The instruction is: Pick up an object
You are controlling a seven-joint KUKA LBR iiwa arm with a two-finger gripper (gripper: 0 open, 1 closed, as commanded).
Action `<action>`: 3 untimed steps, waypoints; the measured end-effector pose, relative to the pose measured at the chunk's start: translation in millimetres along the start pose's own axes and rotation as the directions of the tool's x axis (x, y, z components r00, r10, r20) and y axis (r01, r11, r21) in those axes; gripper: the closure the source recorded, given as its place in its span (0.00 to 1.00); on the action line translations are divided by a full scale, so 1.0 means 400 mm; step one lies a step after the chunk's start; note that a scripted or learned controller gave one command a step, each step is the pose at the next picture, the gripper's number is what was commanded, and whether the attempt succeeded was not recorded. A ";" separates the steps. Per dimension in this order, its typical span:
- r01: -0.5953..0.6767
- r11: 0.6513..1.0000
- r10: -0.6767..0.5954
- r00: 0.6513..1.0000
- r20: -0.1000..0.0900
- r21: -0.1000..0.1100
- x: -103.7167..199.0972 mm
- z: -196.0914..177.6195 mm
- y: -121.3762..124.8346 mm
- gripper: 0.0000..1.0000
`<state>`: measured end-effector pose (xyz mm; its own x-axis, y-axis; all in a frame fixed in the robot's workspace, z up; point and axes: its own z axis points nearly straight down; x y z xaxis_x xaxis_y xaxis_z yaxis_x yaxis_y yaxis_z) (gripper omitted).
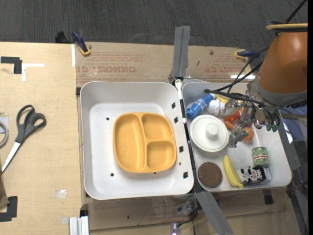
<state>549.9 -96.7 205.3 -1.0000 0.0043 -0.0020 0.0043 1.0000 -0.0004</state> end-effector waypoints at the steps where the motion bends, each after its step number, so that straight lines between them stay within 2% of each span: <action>1: -0.120 0.993 0.120 0.993 0.005 0.001 -0.080 0.277 -0.075 0.00; 2: -0.117 0.993 0.117 0.993 0.009 0.002 -0.085 0.249 -0.074 1.00; 3: 0.161 0.987 -0.161 0.987 0.006 0.003 -0.117 0.171 -0.265 1.00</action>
<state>596.6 -202.9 136.8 -0.9876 -0.1570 -0.0078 -0.1570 0.9876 -0.0035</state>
